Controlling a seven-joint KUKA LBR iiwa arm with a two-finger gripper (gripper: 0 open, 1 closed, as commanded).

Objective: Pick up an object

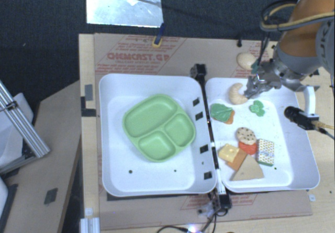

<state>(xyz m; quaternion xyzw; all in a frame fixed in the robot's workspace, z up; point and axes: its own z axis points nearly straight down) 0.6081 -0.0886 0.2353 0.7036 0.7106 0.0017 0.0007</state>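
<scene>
The right bin point(293, 174) holds several toy foods: a pale curved piece point(237, 94) at the back, a green and orange leafy piece point(222, 113), a small green piece point(256, 108), a cookie point(245, 134) on a red piece point(248, 147), a yellow cheese block point(229, 152), a patterned block point(266, 152) and a tan wedge point(248, 171). My gripper point(253, 88) hangs over the back of this bin, just right of the pale curved piece. Nothing shows between its fingers.
The left bin point(112, 122) bears a green divided plate point(158, 127). A beige rounded object point(245, 60) lies on the cardboard behind the right bin. A black clamp divider point(205, 122) runs between the bins. A black cylinder point(297, 116) juts in at the right.
</scene>
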